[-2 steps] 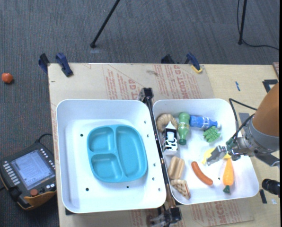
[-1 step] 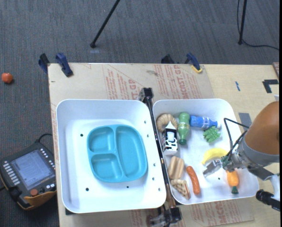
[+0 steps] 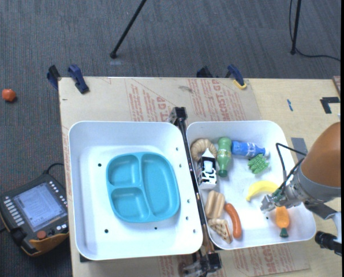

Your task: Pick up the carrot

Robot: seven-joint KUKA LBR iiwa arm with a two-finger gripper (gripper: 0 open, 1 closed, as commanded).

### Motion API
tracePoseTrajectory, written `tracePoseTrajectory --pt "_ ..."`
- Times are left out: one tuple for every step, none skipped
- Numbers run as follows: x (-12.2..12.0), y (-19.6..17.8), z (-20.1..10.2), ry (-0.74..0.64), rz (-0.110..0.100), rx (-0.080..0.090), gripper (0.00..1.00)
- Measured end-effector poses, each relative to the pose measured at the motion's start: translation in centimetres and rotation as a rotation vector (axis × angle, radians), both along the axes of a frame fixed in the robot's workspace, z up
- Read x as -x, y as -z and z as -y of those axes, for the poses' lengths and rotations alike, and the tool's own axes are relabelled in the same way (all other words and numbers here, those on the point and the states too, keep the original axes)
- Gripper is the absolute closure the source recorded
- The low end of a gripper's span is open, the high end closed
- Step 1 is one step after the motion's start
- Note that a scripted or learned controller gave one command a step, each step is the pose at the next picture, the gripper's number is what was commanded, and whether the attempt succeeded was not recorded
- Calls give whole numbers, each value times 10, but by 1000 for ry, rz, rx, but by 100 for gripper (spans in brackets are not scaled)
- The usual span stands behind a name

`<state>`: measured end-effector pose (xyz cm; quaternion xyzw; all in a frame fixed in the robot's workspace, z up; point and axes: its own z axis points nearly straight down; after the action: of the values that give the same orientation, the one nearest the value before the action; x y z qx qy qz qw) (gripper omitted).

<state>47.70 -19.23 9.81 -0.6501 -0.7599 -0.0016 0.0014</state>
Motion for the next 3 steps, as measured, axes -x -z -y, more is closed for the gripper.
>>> tracePoseTrajectory --pt "0 -10 0 4 -1 -1 100" --pt "-33 -67 -36 415 -3 3 100" --pt "-33 -67 -36 415 -4 3 0"
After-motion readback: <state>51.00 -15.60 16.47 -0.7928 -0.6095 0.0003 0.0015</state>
